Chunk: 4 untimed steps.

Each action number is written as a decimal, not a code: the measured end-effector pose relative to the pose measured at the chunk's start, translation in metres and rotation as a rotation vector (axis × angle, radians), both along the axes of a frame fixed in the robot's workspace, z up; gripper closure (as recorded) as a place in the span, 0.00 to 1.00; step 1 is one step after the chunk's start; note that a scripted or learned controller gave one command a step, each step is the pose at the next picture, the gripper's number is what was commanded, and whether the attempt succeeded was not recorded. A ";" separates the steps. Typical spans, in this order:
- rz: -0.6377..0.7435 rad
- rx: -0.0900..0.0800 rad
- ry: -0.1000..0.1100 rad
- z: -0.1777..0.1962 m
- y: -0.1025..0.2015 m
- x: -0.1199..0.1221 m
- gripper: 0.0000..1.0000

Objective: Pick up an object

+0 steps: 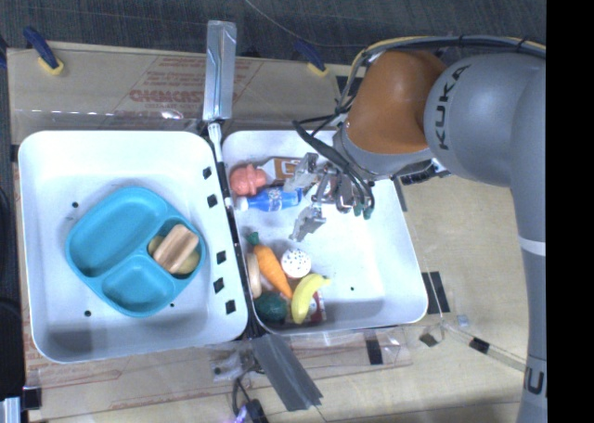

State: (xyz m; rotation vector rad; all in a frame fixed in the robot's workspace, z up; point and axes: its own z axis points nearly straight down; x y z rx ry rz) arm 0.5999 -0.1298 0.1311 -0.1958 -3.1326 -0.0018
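Grey KUKA arm [492, 115], black lettering, orange wrist band, black cables, metal hand [320, 208]

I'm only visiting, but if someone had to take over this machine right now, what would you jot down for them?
Gripper: low over the right white bin, above its left half; nothing visibly between its fingers.
Objects: orange toy carrot, yellow toy banana, white dotted ball and pink toy lie along that bin's left side.
Left white bin: blue divided plate holding a tan wooden block.
Done: nothing lifted.
Left: grasp and lift one object.
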 end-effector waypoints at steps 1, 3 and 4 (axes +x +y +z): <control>-0.029 -0.006 -0.018 0.133 -0.009 -0.073 0.00; 0.505 -0.002 -0.008 0.046 0.018 -0.057 0.00; 0.617 -0.004 -0.016 -0.011 0.034 -0.092 0.00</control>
